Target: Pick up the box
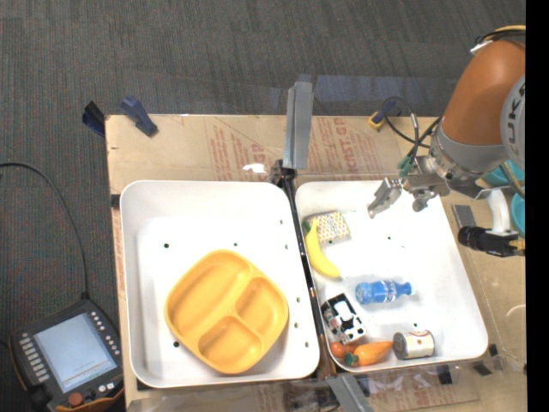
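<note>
Two white bins (pixel 137 230) sat on the bench, and the gripper (pixel 399 196), fingers spread, hovered right of the box (pixel 332 227) at the right bin's far-left, needing a square descent.

Dark grey carpet floor (pixel 171 41) w/ faint ribbed weave fills the far side & left. A brown cardboard-topped bench (pixel 206 148) sits center-right, red print on its surface. Blue tape scraps (pixel 137 114) at the bench's far left corner. A grey upright post (pixel 299 131) rises at the bench's far middle. Near left, on the floor, a handheld control pendant (pixel 67 354) w/ pale screen; a black cable (pixel 60 204) curves to it. Light is even, soft shadows.
</note>
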`<move>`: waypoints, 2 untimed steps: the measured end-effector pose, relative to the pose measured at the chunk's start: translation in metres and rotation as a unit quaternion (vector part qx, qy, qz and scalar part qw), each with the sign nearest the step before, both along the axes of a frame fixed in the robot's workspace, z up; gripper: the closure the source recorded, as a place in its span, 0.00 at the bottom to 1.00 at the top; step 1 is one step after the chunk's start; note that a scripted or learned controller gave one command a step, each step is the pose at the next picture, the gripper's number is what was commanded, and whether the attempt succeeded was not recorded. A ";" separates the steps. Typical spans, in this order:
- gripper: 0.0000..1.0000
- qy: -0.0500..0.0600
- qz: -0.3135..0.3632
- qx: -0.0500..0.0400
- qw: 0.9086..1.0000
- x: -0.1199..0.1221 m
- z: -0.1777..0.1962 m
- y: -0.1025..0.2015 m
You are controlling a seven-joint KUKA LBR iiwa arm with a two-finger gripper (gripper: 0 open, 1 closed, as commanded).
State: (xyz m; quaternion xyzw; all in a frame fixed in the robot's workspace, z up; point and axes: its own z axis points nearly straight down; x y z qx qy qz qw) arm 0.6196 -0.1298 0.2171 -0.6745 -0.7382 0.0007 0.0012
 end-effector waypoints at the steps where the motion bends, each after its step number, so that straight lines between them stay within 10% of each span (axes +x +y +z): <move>1: 0.00 0.003 -0.013 0.001 1.000 -0.113 -0.095 -0.004; 2: 0.00 -0.015 0.010 -0.005 1.000 -0.096 -0.120 0.019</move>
